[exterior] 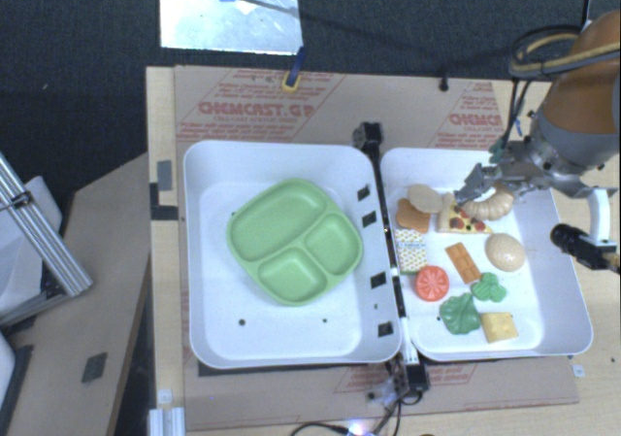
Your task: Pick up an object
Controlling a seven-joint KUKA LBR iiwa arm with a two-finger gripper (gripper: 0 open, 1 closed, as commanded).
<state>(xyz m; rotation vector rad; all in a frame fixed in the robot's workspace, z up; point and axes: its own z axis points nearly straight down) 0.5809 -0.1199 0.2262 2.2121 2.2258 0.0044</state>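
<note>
1. I cannot tell whether the claw is released or clenched; its tips blur into the toys beneath.
2. It hangs over the far part of the right bin, above the croissant and pizza slice.
3. Near it lie a tan bread roll, an egg, a tomato slice and green lettuce.
4. The left bin holds a green divided plate.
5. The arm is cut off at the right edge.
</note>
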